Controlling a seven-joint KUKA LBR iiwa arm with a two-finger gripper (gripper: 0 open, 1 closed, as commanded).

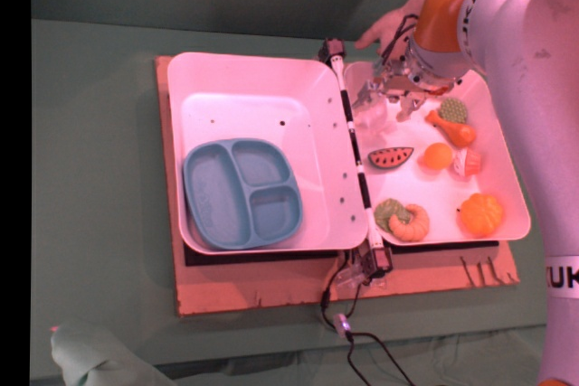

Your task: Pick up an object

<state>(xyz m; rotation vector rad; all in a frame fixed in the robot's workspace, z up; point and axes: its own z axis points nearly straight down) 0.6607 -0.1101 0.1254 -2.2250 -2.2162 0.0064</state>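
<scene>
My gripper (384, 99) hangs low over the far left corner of the right bin (508, 185), close to the divider between the bins. Toy food lies in that bin. A watermelon slice (391, 157) sits just in front of the gripper, with an orange ball (437, 156) to its right. An orange carrot-like piece (452, 131) and a green round piece (453, 110) lie to the gripper's right. Nearer the front are a small cupcake (469, 163), a pumpkin (480, 214), a croissant (412, 224) and a green piece (390, 210). I see nothing held.
A blue divided plate (242, 193) lies in the left bin (235, 68). A person's hand (391, 28) rests on the bench just behind the right bin. A cable (362, 343) trails off the front of the board.
</scene>
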